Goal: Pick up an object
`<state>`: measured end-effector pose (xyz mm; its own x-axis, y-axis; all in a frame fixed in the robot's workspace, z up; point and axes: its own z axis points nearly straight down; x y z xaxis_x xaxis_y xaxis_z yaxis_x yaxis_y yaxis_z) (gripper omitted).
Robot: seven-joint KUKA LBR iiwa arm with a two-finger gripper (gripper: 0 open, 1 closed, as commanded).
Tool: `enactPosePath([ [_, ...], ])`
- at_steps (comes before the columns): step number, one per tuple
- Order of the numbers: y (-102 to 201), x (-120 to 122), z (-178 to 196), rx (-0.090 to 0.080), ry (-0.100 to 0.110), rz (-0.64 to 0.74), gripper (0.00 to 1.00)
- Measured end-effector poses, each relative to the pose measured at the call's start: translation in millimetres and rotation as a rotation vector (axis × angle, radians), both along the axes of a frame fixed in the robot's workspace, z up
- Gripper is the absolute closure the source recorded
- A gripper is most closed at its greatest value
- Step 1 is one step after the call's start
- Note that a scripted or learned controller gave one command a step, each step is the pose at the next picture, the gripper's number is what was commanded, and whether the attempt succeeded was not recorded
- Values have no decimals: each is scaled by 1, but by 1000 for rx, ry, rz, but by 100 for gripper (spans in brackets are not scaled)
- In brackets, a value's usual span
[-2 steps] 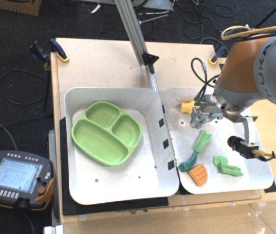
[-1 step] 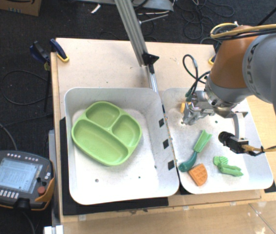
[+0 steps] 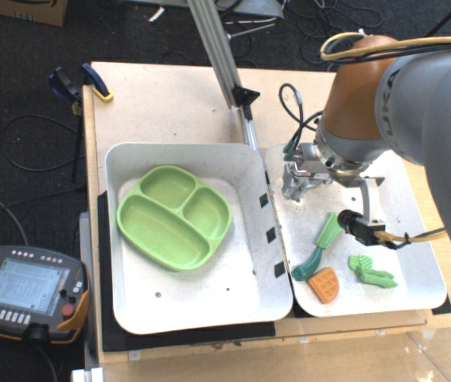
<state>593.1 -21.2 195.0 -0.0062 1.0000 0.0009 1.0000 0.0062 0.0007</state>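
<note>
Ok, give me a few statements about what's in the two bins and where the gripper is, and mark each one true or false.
1. The green divided plate lies in the left bin. True.
2. The plate has three compartments. True.
3. The orange waffle-patterned toy sits on the plate. False: it lies in the right bin, beside the teal-handled brush.
4. The gripper hangs over the left bin. False: it is over the right bin, near its upper left part.
5. A small green toy lies in the right bin, right of the orange toy. True.
</note>
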Motion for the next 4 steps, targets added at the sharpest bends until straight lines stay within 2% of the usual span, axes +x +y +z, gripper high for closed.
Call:
enactPosePath([
  [1,-40,-22,116,-3,-8,-9,100],
  [2,-101,-12,18,-3,8,-12,100],
  [3,-97,11,-18,-1,4,-3,100],
  [4,-98,11,-5,-2,0,-2,100],
])
